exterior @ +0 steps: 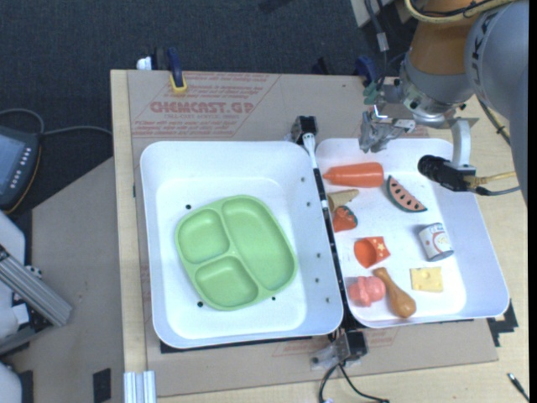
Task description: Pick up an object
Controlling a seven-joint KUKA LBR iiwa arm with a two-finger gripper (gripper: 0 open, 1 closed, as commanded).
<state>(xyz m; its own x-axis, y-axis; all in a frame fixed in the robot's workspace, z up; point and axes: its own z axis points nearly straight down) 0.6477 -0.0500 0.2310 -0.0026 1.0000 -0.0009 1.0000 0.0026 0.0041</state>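
- The desk [210,99] is a pale board with red lettering along its far part.
- Two white bins sit on it side by side, touching: the left bin [159,225] and the right bin [482,259].
- A yellow-and-blue clamp [176,70] grips its far edge.

Grey metal two-finger gripper [375,138] poised above right shallow white bin [491,250], orange plastic carrot [354,174] just below, green sectioned plastic plate [235,251] seated in left shallow white bin [159,225]
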